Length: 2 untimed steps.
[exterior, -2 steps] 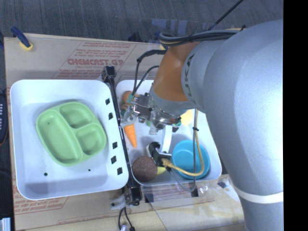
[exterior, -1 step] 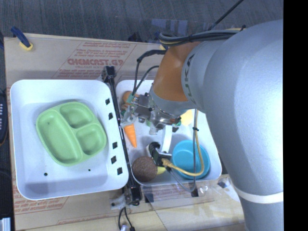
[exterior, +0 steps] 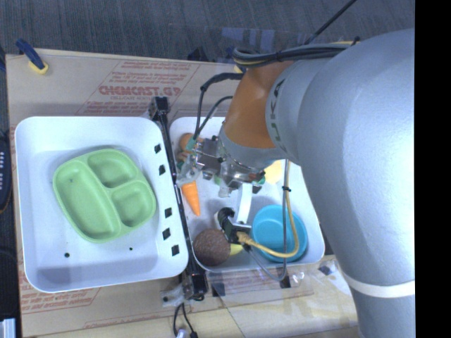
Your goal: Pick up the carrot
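Camera view — cardboard-topped bench (exterior: 127, 83); grey carpet (exterior: 141, 9) beyond — two bins.

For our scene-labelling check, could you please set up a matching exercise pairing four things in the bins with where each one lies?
Things:
1. carrot
2. green divided plate
3. blue bowl
4. brown ball

Places:
A. in the left bin
B. near corner of the right bin, under the arm
C. along the right bin's left wall, beside the gripper
D. right bin's near edge, left of the bowl

Pairs: 1-C, 2-A, 3-B, 4-D
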{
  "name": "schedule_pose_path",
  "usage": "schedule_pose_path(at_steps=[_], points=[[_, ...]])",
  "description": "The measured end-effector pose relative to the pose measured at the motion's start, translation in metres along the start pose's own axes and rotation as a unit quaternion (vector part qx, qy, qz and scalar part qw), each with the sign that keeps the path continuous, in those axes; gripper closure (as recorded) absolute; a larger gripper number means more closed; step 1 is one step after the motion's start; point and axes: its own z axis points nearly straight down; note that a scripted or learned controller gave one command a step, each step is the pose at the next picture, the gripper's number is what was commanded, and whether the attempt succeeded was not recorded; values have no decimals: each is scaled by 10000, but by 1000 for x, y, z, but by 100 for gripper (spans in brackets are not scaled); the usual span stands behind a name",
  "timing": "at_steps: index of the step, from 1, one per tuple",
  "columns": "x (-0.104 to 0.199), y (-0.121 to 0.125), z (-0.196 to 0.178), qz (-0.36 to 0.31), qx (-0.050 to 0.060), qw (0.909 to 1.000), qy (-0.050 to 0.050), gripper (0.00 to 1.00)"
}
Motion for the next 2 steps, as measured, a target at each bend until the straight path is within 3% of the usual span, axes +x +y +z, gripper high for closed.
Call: schedule_pose_path(at_steps=[1,2], points=[[-90,35,34,646,17,9979,-12,0],[-73,46,100,713,-7,9975,2,0]])
